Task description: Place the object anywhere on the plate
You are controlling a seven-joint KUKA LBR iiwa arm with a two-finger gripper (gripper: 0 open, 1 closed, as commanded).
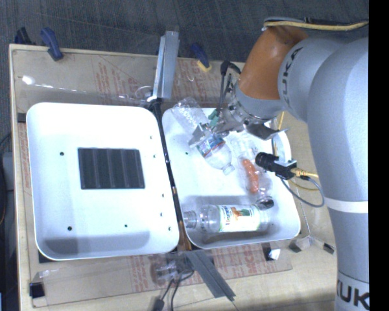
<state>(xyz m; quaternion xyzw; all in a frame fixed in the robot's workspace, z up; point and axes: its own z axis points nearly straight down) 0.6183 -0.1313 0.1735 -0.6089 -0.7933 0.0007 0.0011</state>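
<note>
A clear plastic bottle (213, 148), crinkled, with a blue-and-red label, lay tilted in the upper part of the right bin (286, 222), directly beneath the gripper (209, 133). Whether the gripper was open or closed could not be told. A second clear bottle (227, 218) lay along the bin's near wall. The left bin (52, 128), smooth white plastic, held a dark ribbed rectangular plate (111, 168).

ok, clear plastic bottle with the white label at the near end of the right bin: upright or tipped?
Tipped. The clear plastic bottle lies on its side along the right white bin's near wall.
</note>
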